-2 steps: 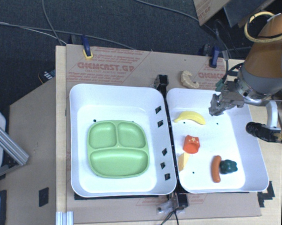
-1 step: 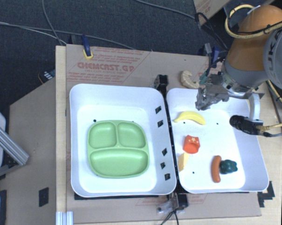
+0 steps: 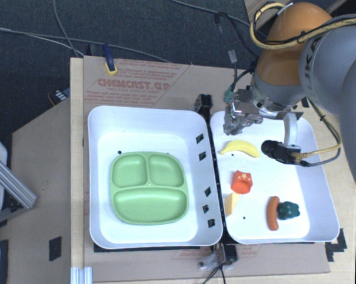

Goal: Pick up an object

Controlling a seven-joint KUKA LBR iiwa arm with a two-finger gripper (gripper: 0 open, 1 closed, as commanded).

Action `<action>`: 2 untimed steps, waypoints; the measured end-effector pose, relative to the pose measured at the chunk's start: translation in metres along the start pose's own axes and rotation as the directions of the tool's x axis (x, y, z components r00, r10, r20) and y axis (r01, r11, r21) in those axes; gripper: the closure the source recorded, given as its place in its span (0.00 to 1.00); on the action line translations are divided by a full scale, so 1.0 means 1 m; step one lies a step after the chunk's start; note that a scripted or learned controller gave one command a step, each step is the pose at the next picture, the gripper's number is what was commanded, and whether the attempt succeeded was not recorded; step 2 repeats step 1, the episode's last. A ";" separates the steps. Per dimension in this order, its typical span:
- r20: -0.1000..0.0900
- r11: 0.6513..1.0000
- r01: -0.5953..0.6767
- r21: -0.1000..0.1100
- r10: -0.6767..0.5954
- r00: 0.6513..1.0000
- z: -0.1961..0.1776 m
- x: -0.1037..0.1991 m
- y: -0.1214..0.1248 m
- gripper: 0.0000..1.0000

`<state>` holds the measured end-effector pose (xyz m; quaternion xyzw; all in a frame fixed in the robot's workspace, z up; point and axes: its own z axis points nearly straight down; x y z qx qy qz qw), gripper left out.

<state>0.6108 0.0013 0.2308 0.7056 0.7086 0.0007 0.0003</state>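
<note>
I am hanging my gripper (image 3: 235, 124) over the upper edge of the right bin (image 3: 318, 174), just above the banana (image 3: 240, 148), probably because it is the nearest thing to grab. Whether my jaws are released or clenched I cannot tell. Nothing is sitting between them. The green plate (image 3: 149, 187) is lying in the left bin (image 3: 100, 164). Cables are trailing across the dark floor in the upper left.
</note>
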 end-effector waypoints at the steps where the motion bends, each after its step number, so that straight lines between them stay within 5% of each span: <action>1: 0.000 1.000 0.000 0.000 0.000 1.000 0.012 0.046 0.021 1.00; 2: 0.000 1.000 0.000 0.000 0.000 1.000 0.012 0.046 0.021 1.00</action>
